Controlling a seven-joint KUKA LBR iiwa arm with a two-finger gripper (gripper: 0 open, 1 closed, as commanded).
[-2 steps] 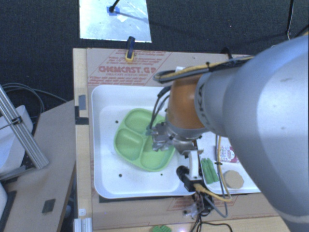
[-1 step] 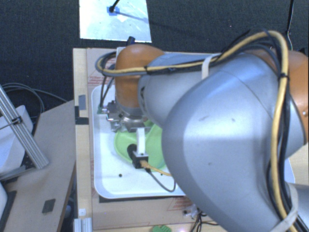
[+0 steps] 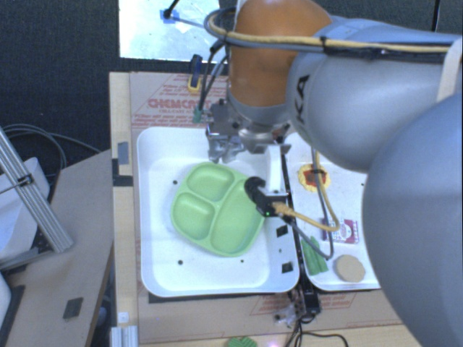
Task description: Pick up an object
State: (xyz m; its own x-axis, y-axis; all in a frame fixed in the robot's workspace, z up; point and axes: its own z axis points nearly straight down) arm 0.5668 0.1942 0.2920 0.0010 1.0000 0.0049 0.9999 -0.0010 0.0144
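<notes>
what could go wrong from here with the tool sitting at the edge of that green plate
1. The tool is at the far rim of the green divided plate. The plate is wide and shallow, so a rim grasp could slip off, or only tip it.
2. The plate's right side lies close to the right wall of the left bin. A downward push might slide it and jam it against that wall rather than lift it.

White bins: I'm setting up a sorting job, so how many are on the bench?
2. The left bin holds a green plate; the right bin lies beside it, largely covered by the arm, which could hide more.
</notes>
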